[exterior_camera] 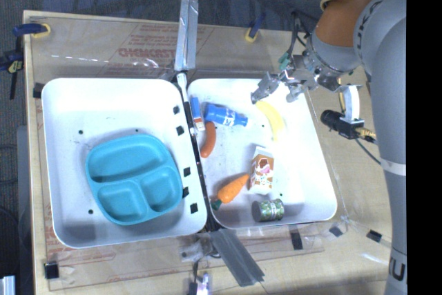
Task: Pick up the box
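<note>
A grey arm [387, 79] with an orange band reaches in from the right over two white bins set side by side. The left bin [62, 148] holds a blue divided tray [135, 177]. The right bin [314, 169] holds the clutter: a banana [273, 119] near the far right corner, a blue bottle [225, 115] beside the divider, a sausage [207, 139] just below it, a carrot [233, 188], a small green can [268, 209] at the near wall, and the box [262, 170], a small carton standing between carrot and can.

The gripper [280, 88] hangs over the far edge of the right bin, its two fingers spread and holding nothing. The box lies toward the near side of the bin from it and slightly left, with the banana between the two. The box's long side runs roughly far-to-near, tilted a little. The carrot's tip touches or nearly touches its left side, which likely leaves little room there.
</note>
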Controlling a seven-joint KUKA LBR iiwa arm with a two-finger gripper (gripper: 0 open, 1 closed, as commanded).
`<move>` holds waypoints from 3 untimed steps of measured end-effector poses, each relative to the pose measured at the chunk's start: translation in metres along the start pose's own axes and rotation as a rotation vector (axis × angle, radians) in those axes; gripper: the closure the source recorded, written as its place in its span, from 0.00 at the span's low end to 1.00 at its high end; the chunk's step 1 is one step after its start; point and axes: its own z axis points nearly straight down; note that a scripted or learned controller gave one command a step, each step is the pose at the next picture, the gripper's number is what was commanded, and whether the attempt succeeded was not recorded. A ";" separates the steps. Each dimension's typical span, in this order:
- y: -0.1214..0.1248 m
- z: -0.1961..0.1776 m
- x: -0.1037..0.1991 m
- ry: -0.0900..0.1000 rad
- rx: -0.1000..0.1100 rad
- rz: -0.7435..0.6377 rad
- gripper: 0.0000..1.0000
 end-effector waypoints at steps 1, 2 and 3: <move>0.024 0.108 0.053 -0.002 -0.026 0.087 0.00; -0.027 0.132 0.036 0.000 -0.001 0.070 0.00; 0.028 0.131 0.026 0.000 -0.002 0.096 0.00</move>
